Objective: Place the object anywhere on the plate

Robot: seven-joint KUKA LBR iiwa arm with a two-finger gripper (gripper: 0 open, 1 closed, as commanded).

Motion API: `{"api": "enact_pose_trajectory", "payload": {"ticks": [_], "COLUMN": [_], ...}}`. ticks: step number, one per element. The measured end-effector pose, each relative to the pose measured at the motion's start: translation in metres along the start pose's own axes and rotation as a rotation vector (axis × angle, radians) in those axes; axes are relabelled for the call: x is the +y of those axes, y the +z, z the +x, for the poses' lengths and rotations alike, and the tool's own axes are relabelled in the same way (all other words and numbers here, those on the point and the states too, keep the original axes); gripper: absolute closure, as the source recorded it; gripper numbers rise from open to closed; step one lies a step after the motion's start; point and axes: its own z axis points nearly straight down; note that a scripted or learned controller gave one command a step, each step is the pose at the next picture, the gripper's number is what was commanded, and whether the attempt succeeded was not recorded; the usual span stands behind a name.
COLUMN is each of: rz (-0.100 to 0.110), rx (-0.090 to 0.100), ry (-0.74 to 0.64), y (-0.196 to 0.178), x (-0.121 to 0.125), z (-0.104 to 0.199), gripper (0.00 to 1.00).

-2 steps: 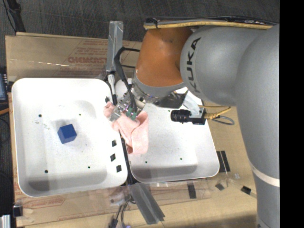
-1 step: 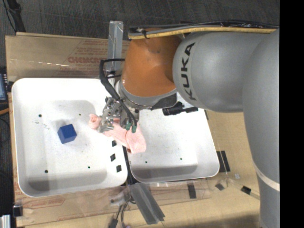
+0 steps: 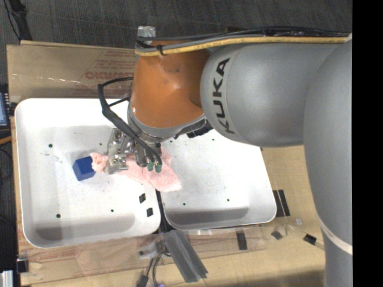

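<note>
Pink plate [image 3: 167, 177] beneath tool [image 3: 139, 159]; blue block [image 3: 84, 168] apart.

Grey-orange arm [image 3: 239, 94] over two white bins [image 3: 36, 160], claw [image 3: 134, 157] low — blue block [image 3: 84, 168], pink plate [image 3: 164, 175] beside it

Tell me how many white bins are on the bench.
2. The left bin holds a blue cube. The right bin lies beside it, partly under the arm. A pink cloth lies across their shared edge.
</note>
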Motion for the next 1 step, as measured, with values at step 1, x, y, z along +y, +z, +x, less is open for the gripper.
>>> {"api": "enact_pose_trajectory", "payload": {"ticks": [1], "rz": [0.000], "rx": [0.000], "ry": [0.000], "y": [0.0000], "x": [-0.0001], "z": [0.0000], "gripper": [0.00]}}
